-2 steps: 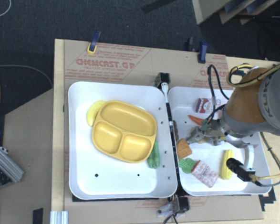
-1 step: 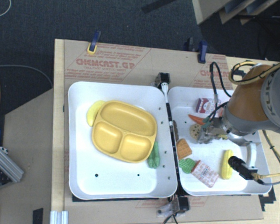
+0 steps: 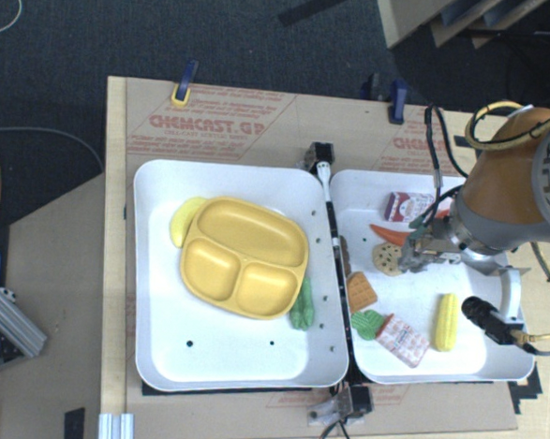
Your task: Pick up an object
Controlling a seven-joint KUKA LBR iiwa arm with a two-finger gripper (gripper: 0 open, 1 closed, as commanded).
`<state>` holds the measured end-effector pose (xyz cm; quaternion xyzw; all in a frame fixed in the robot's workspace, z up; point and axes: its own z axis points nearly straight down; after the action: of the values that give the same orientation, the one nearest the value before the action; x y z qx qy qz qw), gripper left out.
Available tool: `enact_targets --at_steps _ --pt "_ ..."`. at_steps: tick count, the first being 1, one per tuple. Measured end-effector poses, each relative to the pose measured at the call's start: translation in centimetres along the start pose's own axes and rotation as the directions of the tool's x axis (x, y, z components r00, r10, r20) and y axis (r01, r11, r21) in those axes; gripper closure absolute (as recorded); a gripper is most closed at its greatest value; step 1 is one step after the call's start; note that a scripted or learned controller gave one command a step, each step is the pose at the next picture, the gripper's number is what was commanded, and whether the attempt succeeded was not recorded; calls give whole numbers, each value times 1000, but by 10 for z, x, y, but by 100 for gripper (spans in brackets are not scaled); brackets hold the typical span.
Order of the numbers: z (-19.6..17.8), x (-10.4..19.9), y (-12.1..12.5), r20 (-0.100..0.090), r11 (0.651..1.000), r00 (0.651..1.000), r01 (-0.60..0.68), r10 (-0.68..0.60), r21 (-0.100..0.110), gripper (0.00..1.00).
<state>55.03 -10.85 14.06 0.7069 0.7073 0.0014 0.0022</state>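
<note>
Arm's jaws [image 3: 411, 255] hang low in the right bin [image 3: 499, 370] just beside the cookie [image 3: 383, 257] and orange carrot [image 3: 387, 234], likely lining up a grab; can't tell their opening.

Light is even and fairly bright, falling from above. The two white bins [image 3: 155, 327] come out near overexposed, with their floors washed to flat white and little texture. Shadows are soft and short, gathering under the yellow tray [image 3: 244, 256] and along the bin rims. The dark floor [image 3: 82, 22] beyond the desk [image 3: 113, 249] stays dim. Focus is slightly soft throughout, with small objects grainy.
</note>
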Motion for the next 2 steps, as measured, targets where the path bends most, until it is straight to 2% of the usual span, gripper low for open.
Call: enact_targets --at_steps 2 --pt "-87 1 11 1 1000 1000 1 -1 -2 100"
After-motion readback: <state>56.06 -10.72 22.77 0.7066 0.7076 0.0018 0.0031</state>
